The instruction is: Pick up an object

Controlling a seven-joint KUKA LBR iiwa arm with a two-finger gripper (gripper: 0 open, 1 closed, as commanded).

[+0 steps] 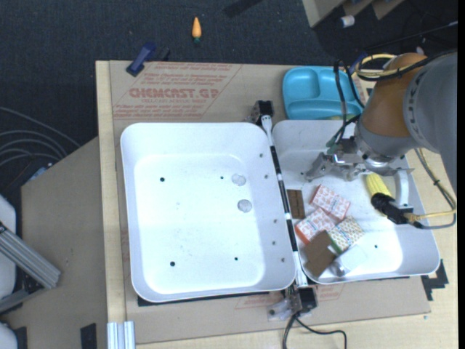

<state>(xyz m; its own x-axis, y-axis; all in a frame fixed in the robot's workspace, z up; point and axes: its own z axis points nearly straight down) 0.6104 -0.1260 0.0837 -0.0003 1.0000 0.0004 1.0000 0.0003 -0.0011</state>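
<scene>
The gripper (325, 167) hangs low over the back of the right bin (418, 257), and I cannot tell whether it is spread or pressed together. Just in front of it, bunched in that bin's left half, lie two pink packets (330, 201), one green packet (348, 231), one brown bar (294, 203) along the left wall and one brown block (320, 253) nearest the front. The left bin (138, 195) holds two small pale discs (245, 206), and one blue tray (314, 93) sits behind the right bin.
</scene>
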